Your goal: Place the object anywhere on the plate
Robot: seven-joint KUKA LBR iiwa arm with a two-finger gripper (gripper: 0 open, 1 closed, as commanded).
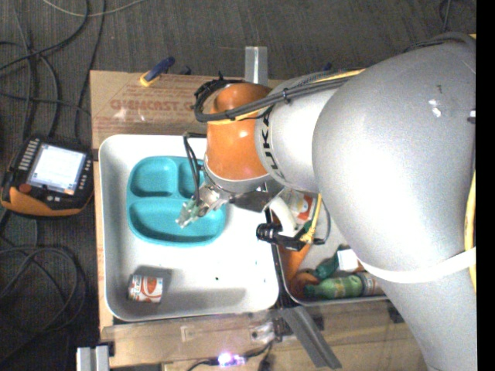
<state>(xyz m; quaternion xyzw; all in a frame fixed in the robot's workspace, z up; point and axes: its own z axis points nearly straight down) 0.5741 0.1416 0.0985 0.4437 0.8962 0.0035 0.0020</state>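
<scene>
A teal plate (158, 199) with divided compartments lies in the back half of the left white bin (112, 230). My gripper (188, 213) hangs over the plate's front right part, below the orange wrist band (232, 141). A small red and white can (145, 287) lies on its side on the bin floor near the front left corner, well apart from the plate and from the gripper. The arm hides the plate's right edge.
The right bin (290, 292) holds a green bottle (340, 286), an orange item (294, 263) and a white and red package (298, 207), mostly under the arm. A teach pendant (50, 175) lies left of the bench. A cardboard sheet (139, 103) sits behind the bins.
</scene>
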